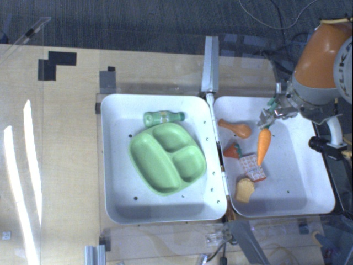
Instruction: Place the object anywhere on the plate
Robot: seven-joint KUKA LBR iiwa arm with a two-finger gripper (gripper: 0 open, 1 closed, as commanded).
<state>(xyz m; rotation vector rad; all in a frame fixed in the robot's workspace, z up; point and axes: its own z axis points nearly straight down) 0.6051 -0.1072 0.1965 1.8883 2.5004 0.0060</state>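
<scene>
Carrot (263, 146), orange, hanging near-vertical over the right bin (309, 197), top end pinched between the fingertips (267, 121) of the gripper (271, 118), tip pointing down toward the bin floor. Fingers clamped on the carrot's upper end, body of the carrot extending below them. Arm (322, 59), grey with orange band, reaching in from the right above the bin's upper edge. Green three-compartment plate (167, 158) lying in the left bin (116, 197), well apart from the carrot, across the divider between the bins. Green bottle (163, 117) lying on its side just beyond the plate's far rim. In the right bin: brown drumstick-shaped item (235, 128) to the left of the carrot, small red and green item (232, 150) beside the carrot's tip, patterned packet (253, 168) just below the tip, yellowish item (244, 189) nearer the front wall.
</scene>
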